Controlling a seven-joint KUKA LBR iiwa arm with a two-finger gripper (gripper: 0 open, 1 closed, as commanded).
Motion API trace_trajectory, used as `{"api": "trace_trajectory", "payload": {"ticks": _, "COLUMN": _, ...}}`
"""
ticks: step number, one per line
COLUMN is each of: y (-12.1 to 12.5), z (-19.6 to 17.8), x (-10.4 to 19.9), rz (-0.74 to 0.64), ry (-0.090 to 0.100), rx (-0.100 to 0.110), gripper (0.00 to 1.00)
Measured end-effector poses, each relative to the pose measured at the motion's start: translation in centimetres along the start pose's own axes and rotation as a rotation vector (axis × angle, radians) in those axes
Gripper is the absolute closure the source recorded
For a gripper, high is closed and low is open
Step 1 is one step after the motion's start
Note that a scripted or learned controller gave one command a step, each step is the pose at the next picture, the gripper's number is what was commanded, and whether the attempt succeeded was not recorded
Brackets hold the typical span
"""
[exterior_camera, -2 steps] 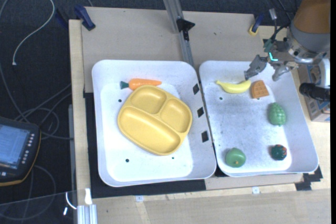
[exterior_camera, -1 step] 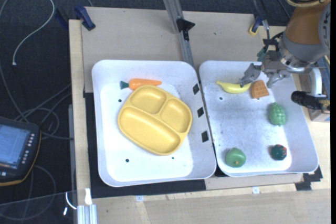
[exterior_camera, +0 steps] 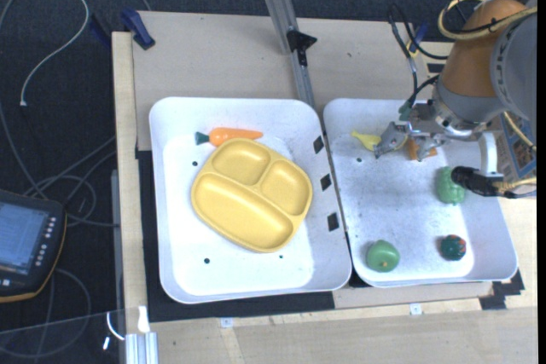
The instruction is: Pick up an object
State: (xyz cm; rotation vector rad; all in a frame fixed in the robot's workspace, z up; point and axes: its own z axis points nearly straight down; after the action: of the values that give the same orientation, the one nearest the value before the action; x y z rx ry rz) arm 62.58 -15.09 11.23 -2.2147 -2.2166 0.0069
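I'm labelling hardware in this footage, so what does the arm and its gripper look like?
The arm is bulky and rounded, grey with an orange band above the wrist. Black and yellow cables loop beside it. The gripper is a small grey metal piece with dark parts, and a black part juts out below the wrist.

1. The arm [exterior_camera: 499, 55] is cut off by the right edge.
2. The gripper [exterior_camera: 409, 139] is too small to show what its tips are doing.
3. A small orange thing [exterior_camera: 413, 149] sits partly hidden under the gripper.
4. The tablet [exterior_camera: 21, 243] at the left is cut off.
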Motion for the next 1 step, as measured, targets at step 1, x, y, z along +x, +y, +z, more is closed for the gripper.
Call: {"api": "trace_trajectory", "payload": {"ticks": 1, "y": 0.02, "z": 2.04, "x": 0.07, "rz": 0.000, "ry": -0.001, "rx": -0.004, "gripper": 0.00}}
